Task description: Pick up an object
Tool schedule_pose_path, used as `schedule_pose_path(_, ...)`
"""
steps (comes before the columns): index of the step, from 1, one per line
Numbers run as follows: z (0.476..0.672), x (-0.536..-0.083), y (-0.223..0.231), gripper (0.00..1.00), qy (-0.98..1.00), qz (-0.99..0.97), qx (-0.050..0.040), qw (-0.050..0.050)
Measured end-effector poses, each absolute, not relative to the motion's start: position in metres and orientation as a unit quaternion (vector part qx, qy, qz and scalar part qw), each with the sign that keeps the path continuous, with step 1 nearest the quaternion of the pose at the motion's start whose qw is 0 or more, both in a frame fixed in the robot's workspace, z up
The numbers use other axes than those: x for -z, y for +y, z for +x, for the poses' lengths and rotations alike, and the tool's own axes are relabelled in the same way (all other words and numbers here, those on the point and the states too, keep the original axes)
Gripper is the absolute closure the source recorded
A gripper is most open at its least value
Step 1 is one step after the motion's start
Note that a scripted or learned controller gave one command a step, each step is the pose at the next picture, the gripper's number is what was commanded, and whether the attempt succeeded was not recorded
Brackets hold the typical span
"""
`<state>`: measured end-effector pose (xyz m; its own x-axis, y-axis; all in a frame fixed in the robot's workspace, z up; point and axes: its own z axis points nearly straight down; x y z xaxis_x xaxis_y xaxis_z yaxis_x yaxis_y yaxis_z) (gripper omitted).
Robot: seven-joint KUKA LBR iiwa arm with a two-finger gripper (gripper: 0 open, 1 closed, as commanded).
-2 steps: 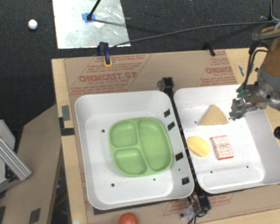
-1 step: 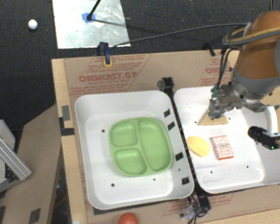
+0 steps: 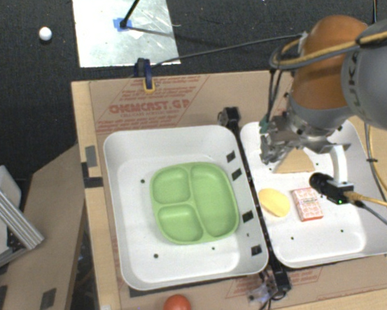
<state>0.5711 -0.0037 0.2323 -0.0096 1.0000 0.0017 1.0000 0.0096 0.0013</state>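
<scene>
My gripper (image 3: 271,154) hangs low over the back left part of the right bin (image 3: 365,236), at the left tip of a flat tan wedge (image 3: 295,164). The wedge lies on the bin floor, partly hidden under the wrist. In front of it lie a yellow oval object (image 3: 275,202) and a small red and white box (image 3: 308,204), side by side and apart from the gripper. Nothing shows as held.
The left bin (image 3: 129,191) holds a green divided plate (image 3: 194,202). A red ball (image 3: 176,309) lies on the bench in front of the bins. The divider between the bins runs just left of the gripper. The arm covers the right bin's back right corner.
</scene>
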Motion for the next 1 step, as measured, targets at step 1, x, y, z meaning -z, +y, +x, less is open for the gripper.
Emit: schedule_pose_path(1,0.5856,-0.2402,0.0454,1.00,-0.711,-0.704,0.0021,0.000)
